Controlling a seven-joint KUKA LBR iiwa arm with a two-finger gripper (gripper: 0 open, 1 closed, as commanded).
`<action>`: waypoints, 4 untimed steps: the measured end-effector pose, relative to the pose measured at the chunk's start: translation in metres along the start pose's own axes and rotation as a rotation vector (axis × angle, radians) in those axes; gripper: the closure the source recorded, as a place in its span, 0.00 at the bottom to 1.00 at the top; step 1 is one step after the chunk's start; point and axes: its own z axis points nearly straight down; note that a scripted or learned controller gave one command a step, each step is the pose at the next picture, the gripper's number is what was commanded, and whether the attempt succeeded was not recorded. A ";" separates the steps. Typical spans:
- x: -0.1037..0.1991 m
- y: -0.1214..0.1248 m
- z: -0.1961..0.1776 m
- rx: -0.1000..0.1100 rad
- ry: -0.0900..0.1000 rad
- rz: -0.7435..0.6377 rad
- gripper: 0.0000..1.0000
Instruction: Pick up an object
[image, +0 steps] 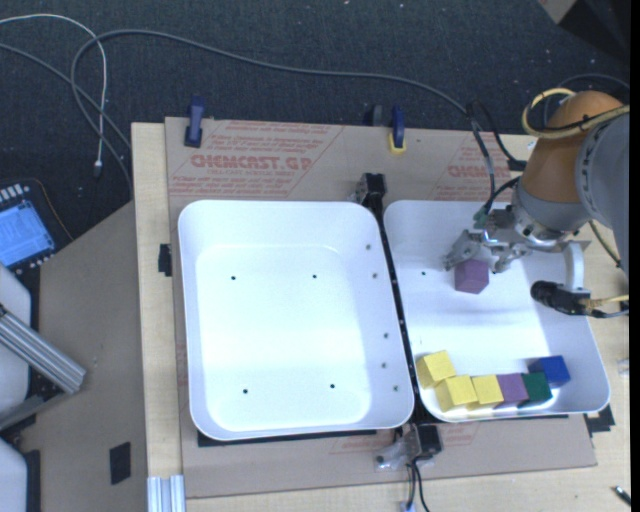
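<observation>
A KUKA arm's gripper (478, 255) hangs above the right-hand bin (430, 310), its fingers closed around a purple block (471, 276) raised off the bin floor. Well below the gripper, along the bin's near edge, sits a row of blocks: yellow blocks (455, 382), a purple one (512, 387), a green one (536, 386) and a blue one (552, 371). To the gripper's left lies the left-hand bin (285, 240).

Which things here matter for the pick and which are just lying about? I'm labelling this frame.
Job:
tool
purple block at the tool's tip
row of blocks in the right bin

Lying about:
left bin
blue clamps
loose cables
</observation>
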 end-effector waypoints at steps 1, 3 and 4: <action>0.041 -0.015 -0.003 -0.004 0.001 -0.002 0.00; 0.026 -0.042 -0.014 -0.005 -0.001 0.001 1.00; 0.085 -0.102 -0.004 -0.006 0.000 -0.002 1.00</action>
